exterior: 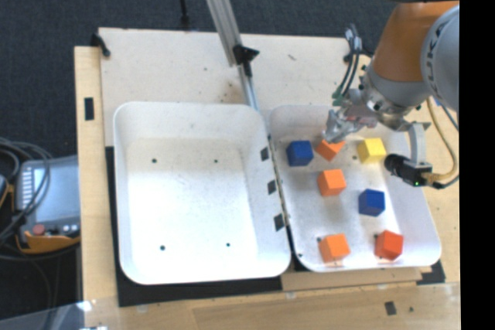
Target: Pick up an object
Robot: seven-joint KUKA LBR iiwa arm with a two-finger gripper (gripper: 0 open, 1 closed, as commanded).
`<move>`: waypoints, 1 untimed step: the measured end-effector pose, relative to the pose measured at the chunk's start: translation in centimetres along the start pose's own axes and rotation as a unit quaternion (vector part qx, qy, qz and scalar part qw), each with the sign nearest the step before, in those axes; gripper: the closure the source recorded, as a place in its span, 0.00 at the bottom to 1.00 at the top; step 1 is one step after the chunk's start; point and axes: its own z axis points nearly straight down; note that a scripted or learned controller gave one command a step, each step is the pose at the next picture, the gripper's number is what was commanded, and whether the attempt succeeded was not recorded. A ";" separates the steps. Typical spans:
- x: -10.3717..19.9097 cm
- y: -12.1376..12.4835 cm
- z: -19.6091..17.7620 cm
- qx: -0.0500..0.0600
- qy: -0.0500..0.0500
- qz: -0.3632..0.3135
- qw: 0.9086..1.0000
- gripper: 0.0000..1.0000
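hand (334,137) low in right bin (418,243), fingers set around tilted orange cube (330,149) beside blue cube (300,153); grip not confirmed, closure cannot tell | cube looks light, rigid, smooth-faced | best hold: two opposite flat faces, not corners

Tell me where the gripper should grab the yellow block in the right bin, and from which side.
Grip the yellow block across two opposite flat side faces, coming straight down from above. It looks like a cube resting flat, top face exposed, with bare floor of the right bin on its open sides. The gripper is just to its left in the view, near an orange block.
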 end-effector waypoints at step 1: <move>-0.1 0.1 -1.7 0.002 0.000 -0.001 1.000 1.00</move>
